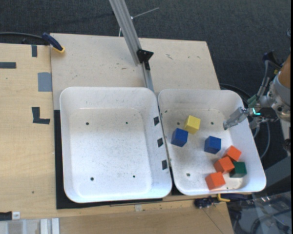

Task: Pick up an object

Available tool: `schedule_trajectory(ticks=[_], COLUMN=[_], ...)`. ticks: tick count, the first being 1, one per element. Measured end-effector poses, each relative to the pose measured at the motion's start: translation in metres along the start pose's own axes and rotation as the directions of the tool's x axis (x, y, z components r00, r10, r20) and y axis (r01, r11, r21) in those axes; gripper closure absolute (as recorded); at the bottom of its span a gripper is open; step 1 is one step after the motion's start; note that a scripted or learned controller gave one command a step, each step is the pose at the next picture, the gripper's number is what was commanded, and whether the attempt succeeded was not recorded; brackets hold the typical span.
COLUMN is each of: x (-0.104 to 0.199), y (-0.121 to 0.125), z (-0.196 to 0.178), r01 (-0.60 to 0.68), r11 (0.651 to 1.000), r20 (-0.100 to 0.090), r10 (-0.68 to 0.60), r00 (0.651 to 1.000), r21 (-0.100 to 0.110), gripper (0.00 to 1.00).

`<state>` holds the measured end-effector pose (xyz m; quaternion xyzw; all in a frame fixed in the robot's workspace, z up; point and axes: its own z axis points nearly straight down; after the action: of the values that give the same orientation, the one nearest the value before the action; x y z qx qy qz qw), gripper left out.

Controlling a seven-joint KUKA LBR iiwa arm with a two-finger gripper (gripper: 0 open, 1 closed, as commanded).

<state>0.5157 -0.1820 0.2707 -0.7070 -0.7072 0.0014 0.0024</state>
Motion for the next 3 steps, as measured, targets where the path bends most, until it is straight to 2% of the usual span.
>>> schedule_trajectory(ticks=[1, 3], x=[0.000, -0.008], y=[0.001, 0.005], z=[-0.002, 0.116], r01=[0.002, 0.000], r11=[1.000, 1.000], r20=[0.001, 0.000], r10=[-0.002, 0.000], r00=[1.000, 1.000], r21=[-0.004, 0.003], gripper=[0.00, 0.00])
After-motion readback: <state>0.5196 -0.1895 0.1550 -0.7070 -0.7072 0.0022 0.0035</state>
